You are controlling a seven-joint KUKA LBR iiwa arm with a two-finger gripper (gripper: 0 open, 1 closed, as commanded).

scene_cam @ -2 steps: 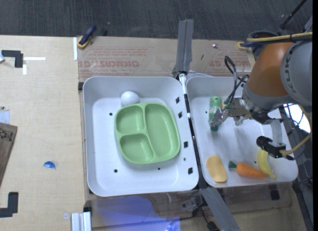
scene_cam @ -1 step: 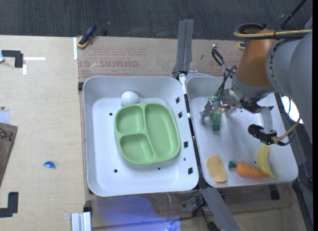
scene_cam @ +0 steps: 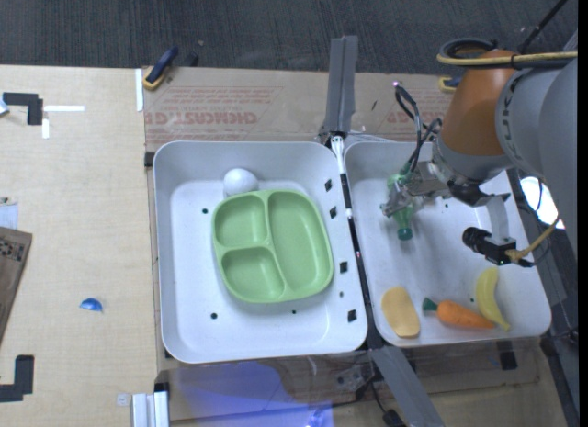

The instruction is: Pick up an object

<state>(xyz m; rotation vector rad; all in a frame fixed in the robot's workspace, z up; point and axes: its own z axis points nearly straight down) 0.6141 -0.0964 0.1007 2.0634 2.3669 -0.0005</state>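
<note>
Along the right bin's (scene_cam: pixel 524 320) near edge lie a chip (scene_cam: pixel 401 311), carrot (scene_cam: pixel 459 315) and banana (scene_cam: pixel 490 296), loose for picking. Farther in, toward its left edge, the gripper (scene_cam: pixel 404 214) reaches down; its opening cannot be told, nor anything held.

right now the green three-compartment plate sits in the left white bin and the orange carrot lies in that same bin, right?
Not quite. The camera view shows the orange carrot in the right white bin, beside the yellow banana. The green three-compartment plate does sit in the left white bin.

Blue clip (scene_cam: pixel 91 305) (perhaps a cap) on the bench (scene_cam: pixel 73 232).
</note>
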